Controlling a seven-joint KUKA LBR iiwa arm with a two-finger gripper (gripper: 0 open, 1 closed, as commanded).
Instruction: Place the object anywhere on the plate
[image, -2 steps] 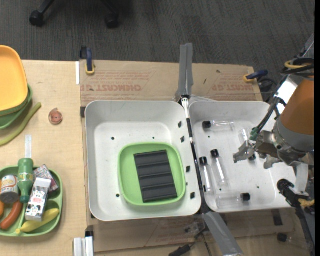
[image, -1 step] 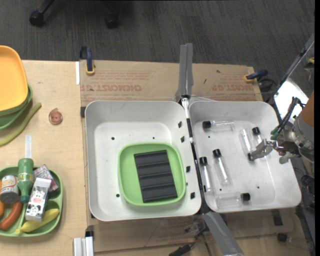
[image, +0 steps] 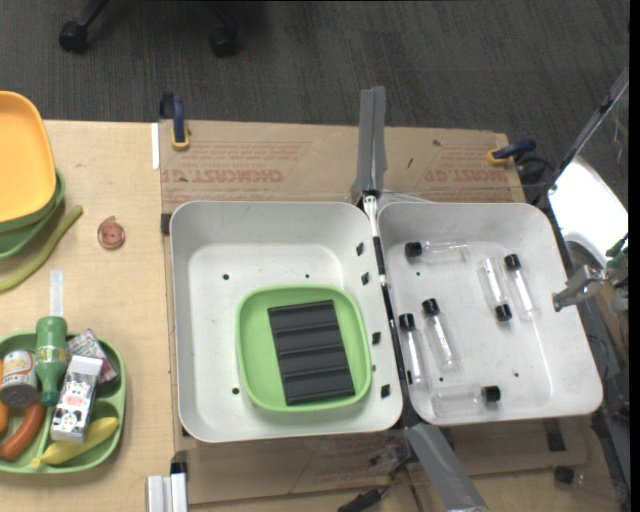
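Note:
A square green plate (image: 255, 340) lies in the left white bin (image: 200, 250), with a dark grey ribbed block (image: 310, 350) resting on its middle. In the right white bin (image: 560, 390) lie several clear tubes with black caps: one near the back left (image: 440, 250), two near the right side (image: 520, 282), two beside the left wall (image: 438, 335) and one at the front (image: 465, 398). My gripper (image: 573, 293) hangs at the right bin's right rim, small and partly cut off, above the wall and apart from every tube.
A cardboard sheet (image: 270, 165) lies under both bins. On the wooden bench to the left stand a yellow dish (image: 20, 160) on a green one and a green tray (image: 105, 440) of toy food. Clamps (image: 175, 125) hold the cardboard's back edge.

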